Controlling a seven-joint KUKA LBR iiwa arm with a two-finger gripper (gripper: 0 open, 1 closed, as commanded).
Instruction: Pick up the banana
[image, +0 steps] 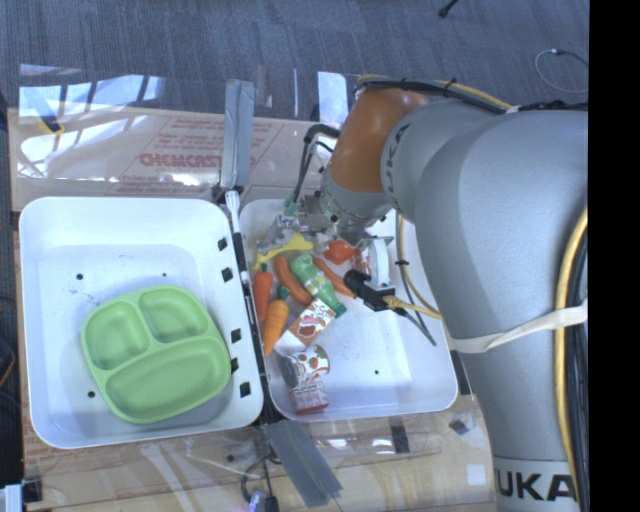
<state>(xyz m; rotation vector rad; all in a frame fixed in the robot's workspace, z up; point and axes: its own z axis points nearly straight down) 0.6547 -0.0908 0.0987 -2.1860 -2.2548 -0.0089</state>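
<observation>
From my remote station I saw the arm (480, 220) reaching into the right bin (400, 385), its gripper (318, 215) low over the far left corner. The banana (283, 244) lay there, just under the wrist (a yellow strip above the carrots (270, 305) and a green packet (318, 285)). I could not tell the claw's state. A green divided plate (155, 352) sat in the left bin (60, 240).

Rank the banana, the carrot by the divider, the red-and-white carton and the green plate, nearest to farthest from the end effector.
1. Banana, just left of the end effector.
2. Carrot, lower, by the divider.
3. Carton, near the right bin's front edge.
4. Green plate, across in the left bin.
</observation>
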